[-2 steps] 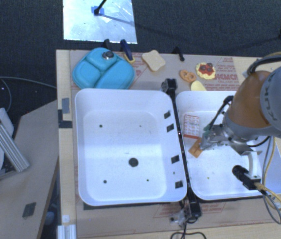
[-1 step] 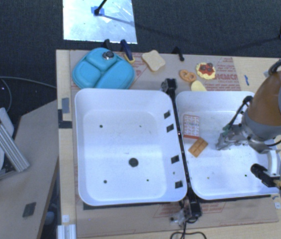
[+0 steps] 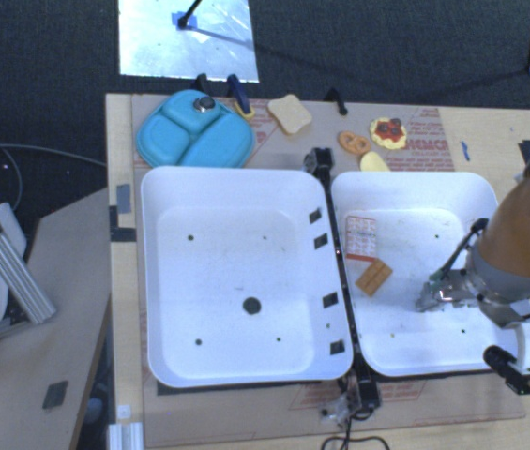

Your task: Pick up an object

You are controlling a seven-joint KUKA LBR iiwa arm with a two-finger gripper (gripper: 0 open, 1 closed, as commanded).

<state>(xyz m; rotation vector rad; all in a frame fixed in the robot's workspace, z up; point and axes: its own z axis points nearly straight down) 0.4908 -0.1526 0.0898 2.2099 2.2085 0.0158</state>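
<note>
Orange cracker waits to be picked
Gripper hovers just right of it, grip unclear; next it must slide left

Fixed overhead camera, slanted, viewing both bins.

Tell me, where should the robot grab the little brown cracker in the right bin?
Probably across its two long edges, coming straight down from above. The cracker lies flat and tilted on the floor of the right bin, just below a white card and near the wall between the bins. The end effector sits to its right.
</note>
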